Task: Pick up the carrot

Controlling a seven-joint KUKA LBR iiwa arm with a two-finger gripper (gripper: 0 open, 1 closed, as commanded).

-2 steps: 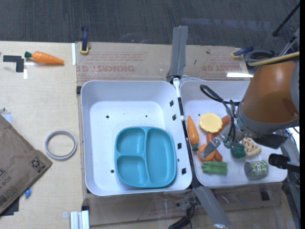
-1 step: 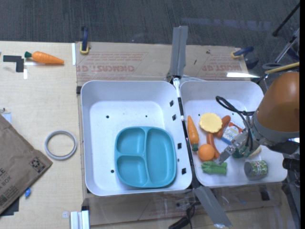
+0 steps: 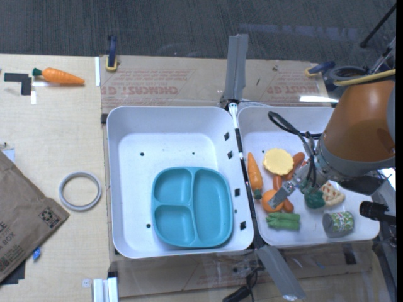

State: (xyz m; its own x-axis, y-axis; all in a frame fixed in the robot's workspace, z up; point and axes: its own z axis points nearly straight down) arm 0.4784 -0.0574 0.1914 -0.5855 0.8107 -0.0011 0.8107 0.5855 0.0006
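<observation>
The arm reaches steeply down into the right bin; its gripper clamps an orange carrot piece.

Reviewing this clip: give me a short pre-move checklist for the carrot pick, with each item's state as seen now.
1. Target located: ok. A carrot lies along the right bin's left wall, free of the divided blue plate in the left bin.
2. Tool position: not ok. The tool sits over other orange pieces, beside the carrot, not above it.
3. Tool fingers open or shut: cannot tell.
4. Anything held: cannot tell; clutter hides the tips.
5. Clutter near target: not ok. Yellow disc and green beans crowd the area.
6. Ambiguous target: not ok. A second carrot lies on the bench outside the bins.
</observation>
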